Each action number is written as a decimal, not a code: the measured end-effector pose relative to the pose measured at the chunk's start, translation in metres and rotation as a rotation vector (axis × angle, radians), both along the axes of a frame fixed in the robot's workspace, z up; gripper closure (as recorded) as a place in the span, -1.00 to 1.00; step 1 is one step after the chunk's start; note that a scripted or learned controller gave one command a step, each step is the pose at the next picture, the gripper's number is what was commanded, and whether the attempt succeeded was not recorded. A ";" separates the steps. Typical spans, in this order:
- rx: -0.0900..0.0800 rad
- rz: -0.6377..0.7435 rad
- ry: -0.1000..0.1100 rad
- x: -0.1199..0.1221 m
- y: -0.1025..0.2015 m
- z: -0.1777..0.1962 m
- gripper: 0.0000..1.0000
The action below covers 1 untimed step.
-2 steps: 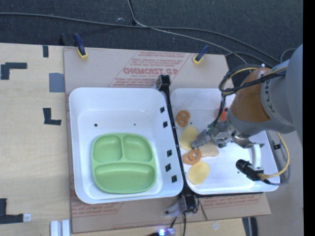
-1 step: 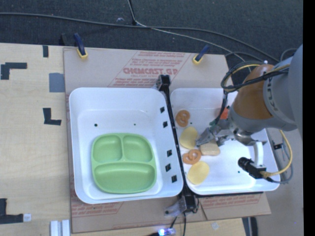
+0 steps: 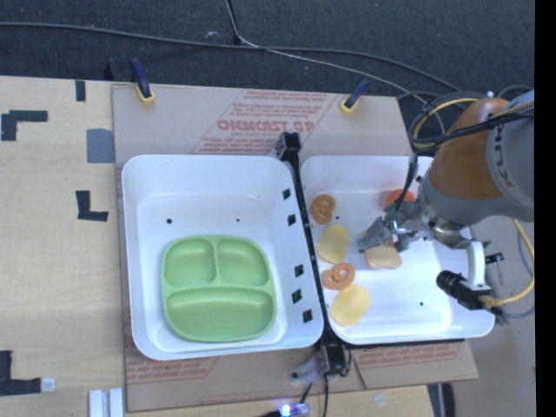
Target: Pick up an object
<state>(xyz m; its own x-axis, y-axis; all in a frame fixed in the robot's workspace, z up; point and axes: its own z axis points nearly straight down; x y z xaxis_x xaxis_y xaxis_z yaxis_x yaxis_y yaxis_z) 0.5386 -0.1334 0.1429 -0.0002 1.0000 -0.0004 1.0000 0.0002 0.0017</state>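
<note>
In the right bin lie several small food pieces. An orange pretzel-like ring sits near the divider, with a pale yellow chip below it. Further down are an orange ring and a second yellow chip. A tan piece lies mid-bin, and a red-orange piece peeks out by the arm. My gripper is low in the right bin, just above and touching or nearly touching the tan piece. Its fingers look spread, with nothing clearly between them.
The left bin holds a green divided plate. A black divider separates the two bins. The arm's grey and orange body covers the right bin's upper right. Cables hang at the right.
</note>
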 end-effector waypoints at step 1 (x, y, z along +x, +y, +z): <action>-0.001 0.002 -0.002 0.008 0.006 0.047 1.00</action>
